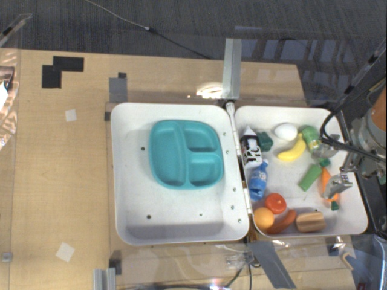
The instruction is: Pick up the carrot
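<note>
Carrot [325, 180] sits at the right side of the frame, a slim orange stick lying roughly upright in the picture inside the right-hand bin [361, 222], tucked just beside a green block [311, 176] on its left. And the hand [337, 188] is right there, folks, hanging low over the carrot's lower right, metal parts crowding against it. Whether it's released or clenched, I cannot tell from this angle; the arm [369, 135] reaching in from the right edge hides too much. I wouldn't call the carrot held.

Look at the neighbourhood, though. It's tight! A yellow banana [291, 150] and a white egg [285, 130] sit up and to the left, a green pepper-like piece [311, 136] near the top, a brown bread roll [310, 221] just below. Over by the divider there's a blue bottle [257, 180], a red tomato [276, 202] and an orange [263, 217]. The teal plate [185, 153] lies alone in the left bin [130, 222], mid-frame.

Here's the danger as I see it: the green block is so close that a closing hand could catch it too, or nudge the carrot sideways. The carrot is thin and rounded, so an off-centre pinch could squirt it out. The bin wall on the right leaves little room as well.
</note>
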You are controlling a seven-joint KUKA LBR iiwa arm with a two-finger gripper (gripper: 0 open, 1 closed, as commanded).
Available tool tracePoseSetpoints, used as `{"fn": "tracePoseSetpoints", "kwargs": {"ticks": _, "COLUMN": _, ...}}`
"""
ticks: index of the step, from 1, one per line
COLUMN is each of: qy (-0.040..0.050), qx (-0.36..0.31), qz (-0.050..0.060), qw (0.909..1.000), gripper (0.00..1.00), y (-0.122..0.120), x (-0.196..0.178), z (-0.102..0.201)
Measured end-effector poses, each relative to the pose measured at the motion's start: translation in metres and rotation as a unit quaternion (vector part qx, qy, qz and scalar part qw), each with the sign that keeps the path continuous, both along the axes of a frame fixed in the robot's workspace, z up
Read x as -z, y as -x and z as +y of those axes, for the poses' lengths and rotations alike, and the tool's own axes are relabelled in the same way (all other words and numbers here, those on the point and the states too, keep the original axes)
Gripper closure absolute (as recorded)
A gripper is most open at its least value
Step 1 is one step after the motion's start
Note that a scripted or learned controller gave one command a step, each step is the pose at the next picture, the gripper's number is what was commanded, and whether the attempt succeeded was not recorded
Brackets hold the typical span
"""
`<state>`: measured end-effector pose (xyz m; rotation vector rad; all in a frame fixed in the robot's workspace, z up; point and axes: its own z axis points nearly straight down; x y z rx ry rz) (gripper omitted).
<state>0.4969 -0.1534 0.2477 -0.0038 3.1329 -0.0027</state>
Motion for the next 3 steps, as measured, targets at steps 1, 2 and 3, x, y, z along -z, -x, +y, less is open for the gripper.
{"fn": "tracePoseSetpoints", "kwargs": {"ticks": 1, "qy": -0.0023, "qx": -0.001, "qz": 0.007, "qw": 1.0, "gripper": 0.0, "y": -0.031, "x": 0.133, "z": -0.03}}
{"fn": "tracePoseSetpoints", "kwargs": {"ticks": 2, "qy": 0.0006, "qx": 0.037, "qz": -0.005, "qw": 0.9993, "gripper": 0.0, "y": -0.005, "x": 0.157, "z": -0.04}}
{"fn": "tracePoseSetpoints", "kwargs": {"ticks": 3, "qy": 0.0019, "qx": 0.034, "qz": -0.009, "qw": 0.9994, "gripper": 1.0, "y": -0.009, "x": 0.144, "z": -0.039}}
